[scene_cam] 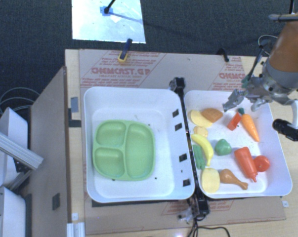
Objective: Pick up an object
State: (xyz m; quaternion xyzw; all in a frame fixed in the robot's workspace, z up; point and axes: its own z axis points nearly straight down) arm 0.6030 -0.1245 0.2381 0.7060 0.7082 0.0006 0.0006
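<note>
On the left of the frame sits the left bin [139,95], and in it lies a green plate [124,149] with three little sections. Nothing to grab there but the plate.

Next to it, in the right half of the frame, is the right bin [282,179], full of toy food. Going from its left side: a yellow banana [203,144], a tan bread piece [211,114], a green pepper [223,146], a chicken leg [231,178], a red bottle [245,163], a small red piece [234,121], an orange carrot [250,127] and a tomato [262,163].

The gripper [245,101] hangs over the top of that bin, just above the small red piece and the carrot. I cannot tell if it is spread or pressed together. It holds nothing that I can see.

To do this step well, I think it should pick one toy that lies a bit apart, like the carrot, come straight down over its middle, and not bump the red piece beside it.

The bins rest on a brown counter [153,65] with red letters. Around it is dark carpet [30,28], with a shiny sheet [108,14] at the upper left.
</note>
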